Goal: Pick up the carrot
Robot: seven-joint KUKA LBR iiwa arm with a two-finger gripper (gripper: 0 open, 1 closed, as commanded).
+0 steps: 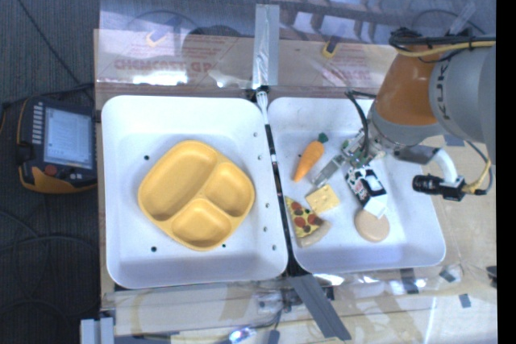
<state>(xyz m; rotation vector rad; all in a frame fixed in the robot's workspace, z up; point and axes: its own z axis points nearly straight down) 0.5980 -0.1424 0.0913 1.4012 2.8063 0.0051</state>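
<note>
carrot (309, 159): in right bin (403, 254), just left of my gripper (329, 170)
gripper: can't tell how wide
step: closing in, no grasp yet
next: shift left, drop over carrot

Two shallow white plastic bins sit side by side. The left bin (121, 254) holds a yellow three-compartment plastic plate (196, 193). In the right bin (419, 250) an orange toy carrot with a green top (309, 159) lies tilted near the dividing wall, with a yellow cheese wedge (322, 198), a toy pizza slice (305, 220) and a round tan disc (372, 227) below it. The grey arm's two-finger gripper (343, 159) hangs just right of the carrot, seemingly apart from it.
</note>
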